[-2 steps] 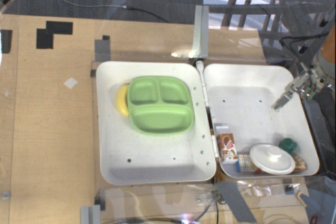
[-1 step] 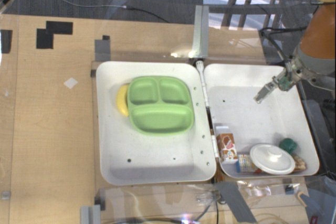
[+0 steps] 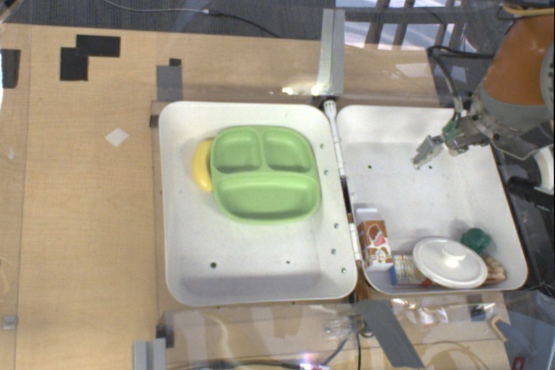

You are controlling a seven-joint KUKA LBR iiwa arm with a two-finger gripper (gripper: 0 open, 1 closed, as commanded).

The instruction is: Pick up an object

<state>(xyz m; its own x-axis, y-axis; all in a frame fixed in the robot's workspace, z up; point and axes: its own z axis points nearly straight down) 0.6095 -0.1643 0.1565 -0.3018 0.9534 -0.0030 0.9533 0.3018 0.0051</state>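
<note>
- Camera view: the gripper point(image 3: 427, 153) hangs over the right bin point(image 3: 390, 186) toward 1 o'clock, nothing seen between its fingers; spread or pressed together, I cannot tell.
- Lid point(image 3: 448, 262), carton point(image 3: 374, 242) and green thing point(image 3: 476, 239) lie at that bin's 5 o'clock.
- Left bin point(image 3: 251, 273): green tray point(image 3: 263, 172), banana point(image 3: 201, 166) at its 9 o'clock.

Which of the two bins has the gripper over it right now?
The right bin: the gripper is over its upper part. The left bin holds the green divided plate.
</note>
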